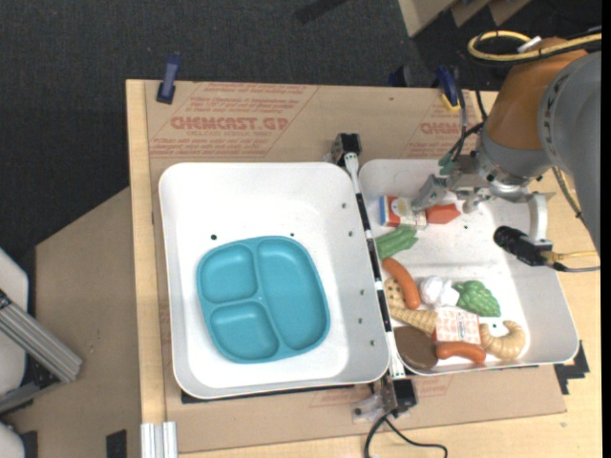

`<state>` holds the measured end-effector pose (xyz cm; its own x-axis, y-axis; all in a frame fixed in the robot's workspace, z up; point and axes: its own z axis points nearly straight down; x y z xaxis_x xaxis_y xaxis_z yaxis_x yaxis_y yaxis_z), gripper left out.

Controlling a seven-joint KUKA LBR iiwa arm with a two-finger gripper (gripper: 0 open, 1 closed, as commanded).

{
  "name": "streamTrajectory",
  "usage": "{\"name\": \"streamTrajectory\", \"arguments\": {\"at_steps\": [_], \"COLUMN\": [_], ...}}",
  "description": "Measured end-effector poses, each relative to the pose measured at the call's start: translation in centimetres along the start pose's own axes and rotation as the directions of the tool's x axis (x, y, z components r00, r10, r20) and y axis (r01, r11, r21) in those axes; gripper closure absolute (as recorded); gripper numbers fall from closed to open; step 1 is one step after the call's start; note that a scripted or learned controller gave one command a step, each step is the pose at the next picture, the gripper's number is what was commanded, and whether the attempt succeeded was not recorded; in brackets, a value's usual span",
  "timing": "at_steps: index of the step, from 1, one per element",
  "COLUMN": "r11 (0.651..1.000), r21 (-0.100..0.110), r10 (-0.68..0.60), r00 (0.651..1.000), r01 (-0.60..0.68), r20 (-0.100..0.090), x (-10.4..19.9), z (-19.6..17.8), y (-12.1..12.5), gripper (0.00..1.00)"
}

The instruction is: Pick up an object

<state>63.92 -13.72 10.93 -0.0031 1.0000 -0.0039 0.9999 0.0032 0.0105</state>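
The right bin point(552, 305) holds several toy foods. At its back lie a white and red carton point(403, 213) and a red piece point(444, 215). In front of them are a green pod point(396, 241), an orange sausage point(402, 281), a white lump point(435, 289) and a green leafy piece point(478, 299). Near the front lie a waffle cone point(417, 317), a patterned box point(458, 327), a brown disc point(416, 349), a red sausage point(457, 354) and a tan curved piece point(513, 338). My gripper point(431, 195) hangs low over the back of this bin, right above the carton and red piece.
The left bin point(191, 198) holds a blue divided plate point(263, 297). A black rail with clamps point(368, 246) runs between the bins. The arm's grey and orange wrist point(525, 122) and a black part point(520, 245) hang over the right bin's back right.
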Motion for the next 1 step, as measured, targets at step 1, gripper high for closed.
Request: {"name": "streamTrajectory", "arguments": {"at_steps": [1], "r11": [1.0], "r21": [0.005], "r10": [0.002], "r00": [1.0], "r01": [-0.002], "r20": [-0.005], "x": [-1.95], "z": [2.17], "y": [1.7], "gripper": [0.0]}}
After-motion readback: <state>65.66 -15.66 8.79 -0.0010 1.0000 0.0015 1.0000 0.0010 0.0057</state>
